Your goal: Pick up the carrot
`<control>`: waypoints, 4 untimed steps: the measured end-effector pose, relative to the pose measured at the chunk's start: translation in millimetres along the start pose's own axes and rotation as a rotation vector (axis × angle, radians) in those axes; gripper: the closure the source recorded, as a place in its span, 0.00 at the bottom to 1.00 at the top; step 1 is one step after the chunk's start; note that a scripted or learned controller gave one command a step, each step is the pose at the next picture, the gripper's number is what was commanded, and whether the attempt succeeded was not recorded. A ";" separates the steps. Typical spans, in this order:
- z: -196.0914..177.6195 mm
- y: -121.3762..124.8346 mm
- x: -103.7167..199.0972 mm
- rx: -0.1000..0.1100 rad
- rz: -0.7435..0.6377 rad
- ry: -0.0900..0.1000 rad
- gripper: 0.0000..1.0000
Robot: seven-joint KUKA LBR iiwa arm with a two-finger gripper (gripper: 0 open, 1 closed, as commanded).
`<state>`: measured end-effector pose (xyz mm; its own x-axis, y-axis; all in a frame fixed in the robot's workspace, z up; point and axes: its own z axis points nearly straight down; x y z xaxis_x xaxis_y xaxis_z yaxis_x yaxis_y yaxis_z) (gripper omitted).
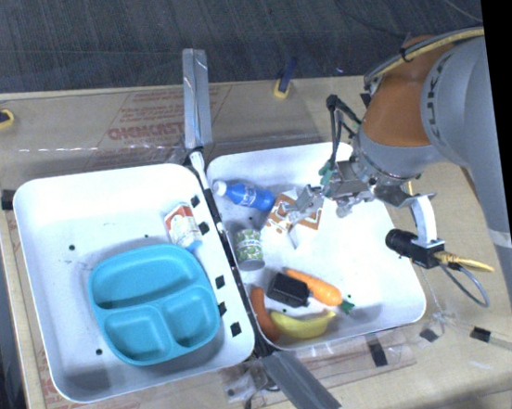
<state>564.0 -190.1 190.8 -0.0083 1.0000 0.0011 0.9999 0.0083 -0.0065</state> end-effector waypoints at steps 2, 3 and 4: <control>102.4 -52.5 -7.6 0.000 0.015 0.001 0.00; 102.1 -86.5 -5.3 -0.002 -0.074 0.001 0.00; 101.7 -49.6 31.7 -0.003 -0.131 -0.001 0.00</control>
<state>513.5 -158.6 89.4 -0.1385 0.9904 0.0010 0.9904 0.1385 -0.0033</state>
